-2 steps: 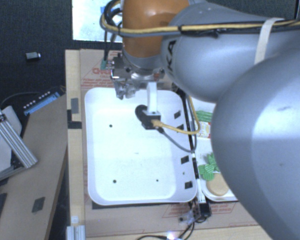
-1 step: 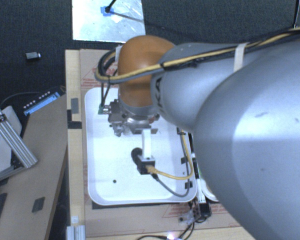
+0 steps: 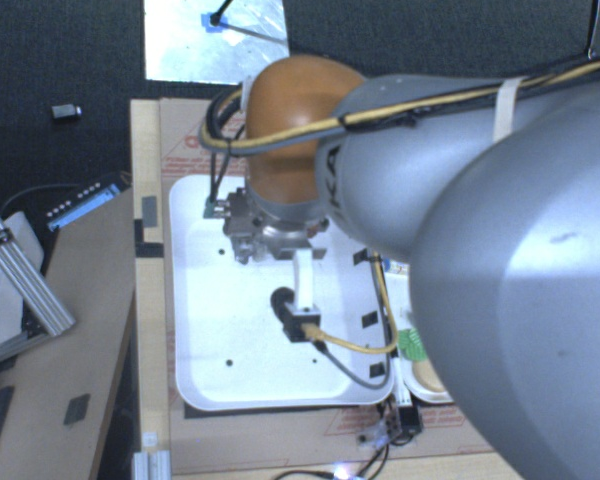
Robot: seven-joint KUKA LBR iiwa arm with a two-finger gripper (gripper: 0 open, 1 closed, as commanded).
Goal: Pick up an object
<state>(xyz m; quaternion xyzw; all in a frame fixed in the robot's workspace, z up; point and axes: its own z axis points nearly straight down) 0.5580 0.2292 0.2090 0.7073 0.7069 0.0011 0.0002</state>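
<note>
My gripper hangs over the upper middle of the left white bin, under the orange band and the grey wrist that cover it from above. A green object lies in the visible strip of the right bin, just beside the arm. A pale tan rounded object sits right below it. Most of the right bin is hidden by the arm.
The big grey arm fills the right half of the view. The bins rest on a cardboard sheet. A metal rail and a blue-marked tool lie off the bench to the left.
</note>
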